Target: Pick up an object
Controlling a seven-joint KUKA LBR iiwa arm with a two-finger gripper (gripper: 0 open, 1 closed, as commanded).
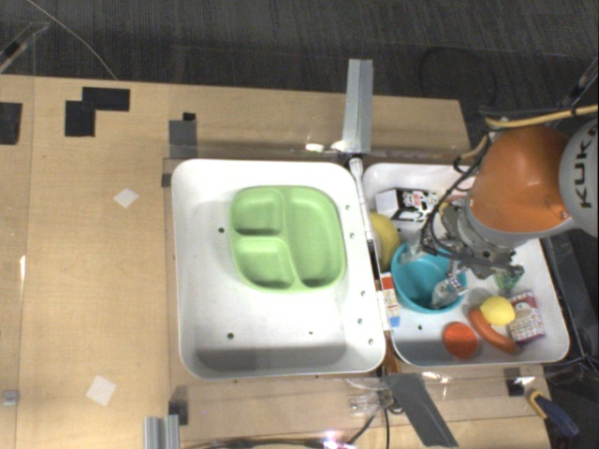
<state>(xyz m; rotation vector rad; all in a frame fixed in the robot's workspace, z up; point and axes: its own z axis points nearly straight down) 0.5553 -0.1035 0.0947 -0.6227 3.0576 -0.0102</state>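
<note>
The right bin point(558, 349) holds several small objects. A blue bowl point(416, 279) sits near its left wall, with a yellow fruit point(382, 232) just behind it. A black-and-white box point(408, 200) lies at the back. Near the front are a red-orange ball point(459, 340), an orange carrot-like piece point(492, 333), a yellow lemon point(498, 311) and a red-and-white packet point(526, 318). My gripper point(449, 284) hangs below the orange wrist band point(517, 181), down over the right rim of the blue bowl. The wrist hides part of the bin's middle.
The left bin point(201, 335) carries a green divided plate point(284, 237). A metal post point(358, 106) stands behind the wall between the two bins. Bare wooden bench point(84, 279) stretches to the left.
</note>
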